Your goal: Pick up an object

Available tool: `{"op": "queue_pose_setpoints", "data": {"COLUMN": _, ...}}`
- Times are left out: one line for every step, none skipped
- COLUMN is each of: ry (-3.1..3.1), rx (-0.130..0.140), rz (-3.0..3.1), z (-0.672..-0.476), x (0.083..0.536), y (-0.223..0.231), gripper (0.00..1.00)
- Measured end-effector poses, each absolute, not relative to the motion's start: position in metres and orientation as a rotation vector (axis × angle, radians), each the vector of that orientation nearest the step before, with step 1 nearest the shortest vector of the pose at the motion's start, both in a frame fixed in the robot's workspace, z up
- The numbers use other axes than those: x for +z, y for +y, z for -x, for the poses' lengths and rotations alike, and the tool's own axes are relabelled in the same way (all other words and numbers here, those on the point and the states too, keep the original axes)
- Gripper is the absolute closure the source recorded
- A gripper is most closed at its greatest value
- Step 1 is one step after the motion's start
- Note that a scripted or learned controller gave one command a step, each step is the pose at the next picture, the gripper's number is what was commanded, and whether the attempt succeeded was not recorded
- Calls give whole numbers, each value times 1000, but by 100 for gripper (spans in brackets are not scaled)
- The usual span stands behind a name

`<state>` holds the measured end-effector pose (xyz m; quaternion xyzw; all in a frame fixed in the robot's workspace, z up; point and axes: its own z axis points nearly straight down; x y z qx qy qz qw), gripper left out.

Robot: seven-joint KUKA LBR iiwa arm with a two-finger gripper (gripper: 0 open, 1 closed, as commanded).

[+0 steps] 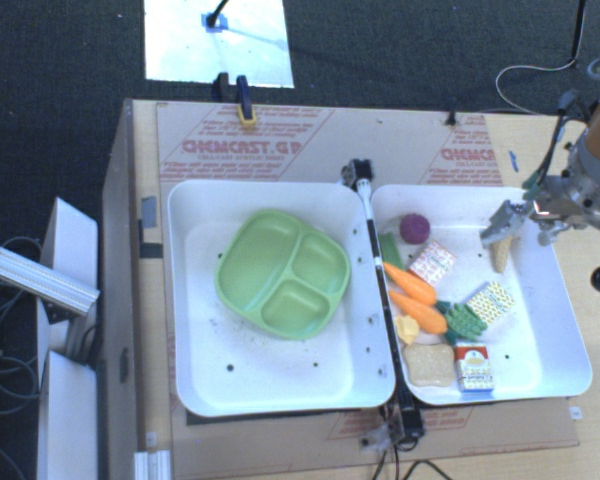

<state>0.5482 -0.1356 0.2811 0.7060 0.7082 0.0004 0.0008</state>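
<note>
Gripper: your gripper (528,220) hangs over the upper right corner of the right bin (570,353), reaching in from the right. Its fingers (501,225) are spread apart, with nothing between them that you can make out.

Nearest object: a small tan cone-shaped piece (500,255) lies just below the gripper and a touch to its left, close to the bin's far right wall. Its long axis runs roughly up and down the view, narrow end toward the bottom.

Direction to move: judging from this, you need mostly a descent with a slight shift toward the near side of the bin. Whether the finger line crosses the cone's short axis is hard to tell from this angle.

Other candidates: the purple ball (414,228) sits to the gripper's left, near the divider (375,268) between the bins. The two carrots (416,298) lie diagonally, lower left of the gripper. The checkered packet (433,263) sits between ball and carrots.

Further pile: the green piece (466,321), the yellow-patterned packet (492,302), the red and white carton (473,367) and the beige slab (429,364) sit well toward the near end.

Left bin: the green divided plate (283,274) lies in the left bin (210,388), well apart from the gripper.

Risk: the cone sits close to the wall, so one finger may catch the rim.
</note>
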Motion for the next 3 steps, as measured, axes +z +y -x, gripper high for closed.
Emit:
{"op": "queue_pose_setpoints", "data": {"ry": 2224, "rx": -2, "rz": -2221, "z": -532, "x": 118, "y": -142, "gripper": 0}}
{"op": "queue_pose_setpoints", "data": {"ry": 2219, "rx": 10, "rz": -2212, "z": -591, "x": 89, "y": -130, "gripper": 0}}
{"op": "queue_pose_setpoints", "data": {"ry": 2224, "rx": 5, "rz": -2213, "z": -661, "x": 86, "y": -114, "gripper": 0}}
